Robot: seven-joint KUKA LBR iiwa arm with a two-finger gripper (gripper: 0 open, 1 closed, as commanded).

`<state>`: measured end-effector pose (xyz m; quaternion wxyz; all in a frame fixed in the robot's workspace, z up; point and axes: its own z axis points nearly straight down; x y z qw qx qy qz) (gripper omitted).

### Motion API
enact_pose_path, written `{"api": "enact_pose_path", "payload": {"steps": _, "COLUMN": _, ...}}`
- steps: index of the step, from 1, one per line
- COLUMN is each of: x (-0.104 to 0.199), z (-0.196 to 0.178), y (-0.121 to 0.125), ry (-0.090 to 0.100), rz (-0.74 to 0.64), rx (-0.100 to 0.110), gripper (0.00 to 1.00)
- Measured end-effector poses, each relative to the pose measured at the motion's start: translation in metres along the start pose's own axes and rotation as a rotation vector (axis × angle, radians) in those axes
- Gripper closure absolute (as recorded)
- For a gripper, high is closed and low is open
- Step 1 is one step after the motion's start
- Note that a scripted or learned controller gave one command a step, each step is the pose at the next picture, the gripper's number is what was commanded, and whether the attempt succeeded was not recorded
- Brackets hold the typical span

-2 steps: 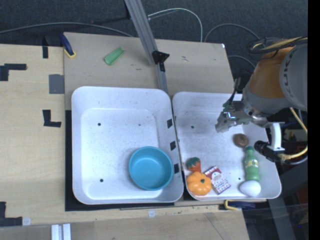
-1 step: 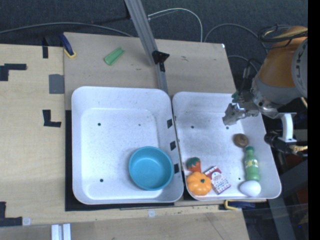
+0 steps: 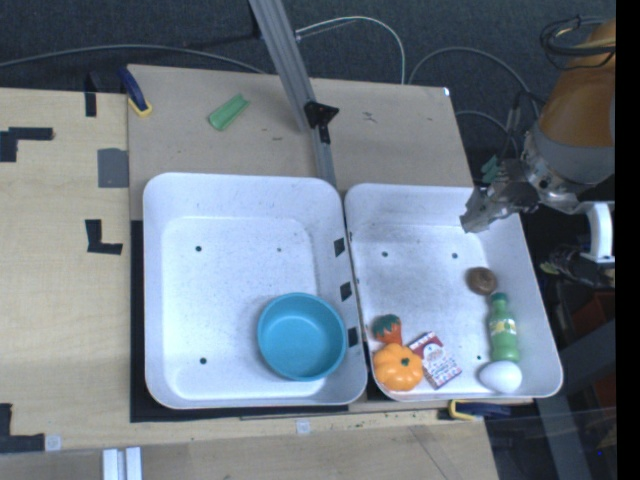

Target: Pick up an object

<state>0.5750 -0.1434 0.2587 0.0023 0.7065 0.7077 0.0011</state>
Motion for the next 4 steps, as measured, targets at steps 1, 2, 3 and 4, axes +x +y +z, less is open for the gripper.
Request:
{"api": "enact_pose_path", "payload": {"steps": 1, "x": 0.056, "z": 0.014, "y": 0.004, "ry": 0.003, "rz": -0.004, "rx": 0.006, "gripper": 1.0}}
{"api": "enact_pose_path", "payload": {"steps": 2, "x": 0.115, "z": 0.027, "y": 0.003, "ry": 0.003, "rz": -0.005, "rx": 0.008, "gripper": 1.0}}
{"api": "enact_pose_path", "payload": {"steps": 3, "x": 0.168, "z": 0.018, "y": -0.005, "ry": 0.003, "rz": -0.006, "rx": 0.006, "gripper": 1.0}}
{"api": "enact_pose_path", "payload": {"steps": 4, "x": 0.222, "z": 0.016, "y": -0.017, "ry": 0.003, "rz": -0.006, "rx": 0.007, "gripper": 1.0}}
